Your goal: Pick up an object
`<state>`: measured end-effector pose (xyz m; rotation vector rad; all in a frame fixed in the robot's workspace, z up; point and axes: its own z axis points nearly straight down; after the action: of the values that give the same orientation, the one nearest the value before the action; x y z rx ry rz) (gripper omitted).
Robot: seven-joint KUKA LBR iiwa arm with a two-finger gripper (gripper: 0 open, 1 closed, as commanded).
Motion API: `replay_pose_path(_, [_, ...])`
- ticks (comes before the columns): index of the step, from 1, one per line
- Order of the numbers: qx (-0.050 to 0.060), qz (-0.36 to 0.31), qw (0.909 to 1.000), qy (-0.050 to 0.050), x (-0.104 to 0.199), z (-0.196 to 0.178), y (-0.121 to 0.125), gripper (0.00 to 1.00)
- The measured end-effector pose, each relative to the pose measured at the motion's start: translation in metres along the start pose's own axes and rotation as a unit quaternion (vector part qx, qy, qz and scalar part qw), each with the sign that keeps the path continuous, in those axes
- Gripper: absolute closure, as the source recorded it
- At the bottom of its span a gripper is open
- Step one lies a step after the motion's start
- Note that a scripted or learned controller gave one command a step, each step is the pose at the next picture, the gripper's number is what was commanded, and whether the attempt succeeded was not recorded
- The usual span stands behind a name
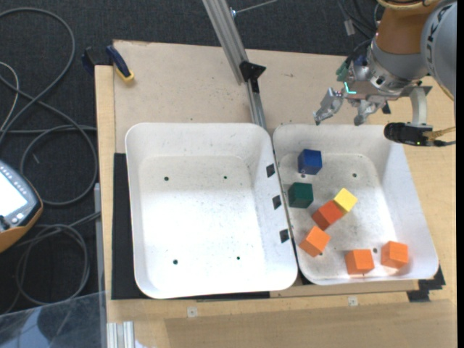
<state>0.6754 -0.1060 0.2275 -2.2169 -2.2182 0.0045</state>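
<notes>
Blocks are what we have to choose from, seven small cubes scattered in the right bin (406, 187); going largest to smallest, we note first the bench (181, 85), bare brown board behind the bins, then the left bin (138, 194), a shallow white tray with nothing to pick in it. Right bin sits just beside it, rims touching along the middle. The arm (409, 20), grey with its orange band, reaches in from the right and hangs over the back rim of the right bin; the gripper (346, 111) is above the bench just behind that rim, fingers spread apart with nothing between them. Down to the cubes: blue block (309, 161) nearest the gripper, standing alone toward the back; green block (301, 194) just in front of it; yellow block (346, 199) touching a red-orange block (328, 214); three orange blocks along the front, one (315, 241) near the divider and a pair (359, 261) (395, 254) close together at the front right. We judge these light, rigid, flat-faced, unlikely to crush or slip much; best held across two opposite faces at mid-height. Blue block looks the easiest take, clear on all sides; the yellow and red-orange pair would crowd a finger.
</notes>
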Motion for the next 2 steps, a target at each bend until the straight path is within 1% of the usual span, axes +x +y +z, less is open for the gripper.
replay_pose_path(1, [-0.002,0.000,1.0000,-0.001,0.000,-0.003,0.001,0.00])
replay_pose_path(2, [0.001,0.001,1.0000,-0.001,-0.007,0.057,-0.003,0.00])
